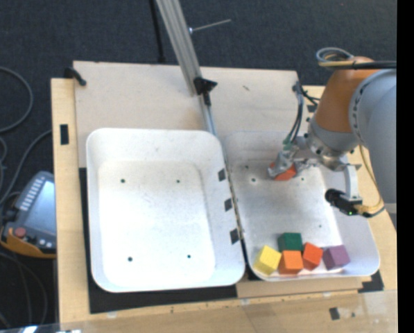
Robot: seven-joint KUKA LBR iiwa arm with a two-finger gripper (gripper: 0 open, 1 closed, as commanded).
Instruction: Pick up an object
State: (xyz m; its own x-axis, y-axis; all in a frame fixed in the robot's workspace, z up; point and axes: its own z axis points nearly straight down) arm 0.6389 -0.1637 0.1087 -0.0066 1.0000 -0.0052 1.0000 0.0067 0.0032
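The grey two-finger gripper [284,169] holds a small red-orange block [286,175] between its fingers, over the right white plastic bin [262,193]. The grasp looks done; lifting clear remains. 5 other blocks lie near that bin's front edge.

A handheld control pendant [33,214] and dark cables [2,144] lie left of the bench [144,89]; a slanted aluminium rail [182,44] crosses its back.

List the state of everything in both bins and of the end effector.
End effector: over the right bin's far end, an orange-red piece at its tip.
Left bin: flat on the bench.
Right bin: holds blocks at its near edge.
Yellow block, orange block, red-orange block, purple block, green block: clustered, resting.
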